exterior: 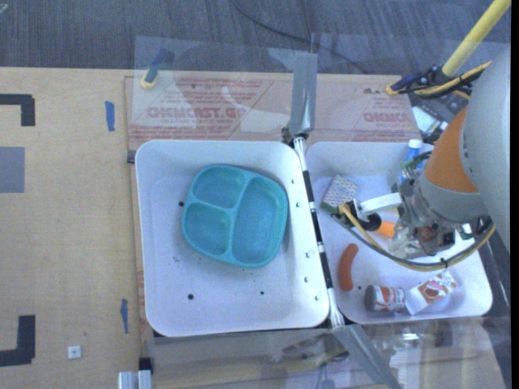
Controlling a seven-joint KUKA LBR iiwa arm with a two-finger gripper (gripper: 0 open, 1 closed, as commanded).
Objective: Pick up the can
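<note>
You see the gripper [423, 235] low over the right bin [478, 298], under the grey arm [495, 136] with its orange band. Cables and the wrist body cover its tip, so you cannot tell how it stands, and nothing is seen held there.

Just beside the tool, toward the bin divider, a small orange piece [388, 228] shows between the cables. A little further on that same side lies a grey patterned packet [340, 191]. Below the tool and toward the divider, a red-orange sausage-shaped toy [348, 266] lies on the bin floor.

The can [385, 298] is near the front wall of the right bin — it lies on its side, apart from the tool, with its grey end pointing to the divider. Just beside it, directly under the tool, is a white and red wrapper [436, 290].

Well apart, across the divider, the left bin [162, 298] holds a teal divided plate [235, 215].
</note>
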